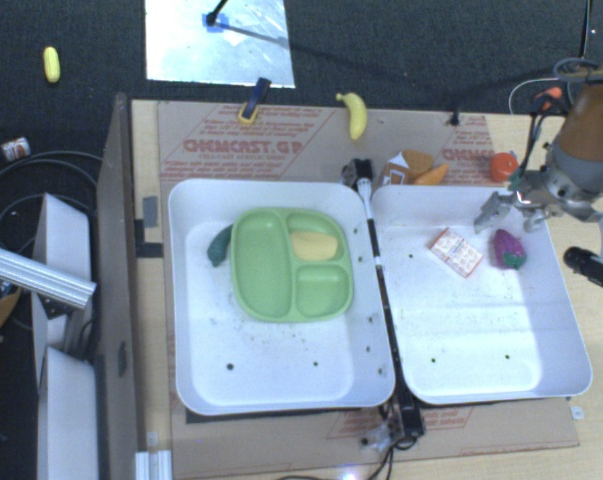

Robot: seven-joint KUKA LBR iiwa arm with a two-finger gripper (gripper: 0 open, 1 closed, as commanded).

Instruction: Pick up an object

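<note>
Over the right bin (571, 368), near its far right corner, the tool (511, 213) hangs from the grey arm (586, 138) with its two fingers spread apart and nothing between them. One fingertip points down toward the left and the other sits just above a purple toy eggplant (509, 249), which lies on the bin floor close to the right wall. Just to the left of the eggplant rests a small red-and-white patterned packet (455, 252), tilted on the white floor and apart from the fingers. On the left bin (196, 368) sits a green divided plate (289, 265) with a pale yellow item (314, 243) in its upper right compartment, and a dark green item (219, 245) lies against the plate's left edge. Behind the bins, on the cardboard-covered worktop (311, 133), lie a yellow banana (354, 114), an orange carrot-like piece (431, 175) beside a small brown-and-white carton (399, 171), and a round orange-red item (502, 165) near the arm. A blue-and-yellow clamp (252, 102) grips the cardboard's far edge. Farther back on the dark floor (431, 28) lie a shiny sheet (219, 26) and a small yellow object (51, 64).
</note>
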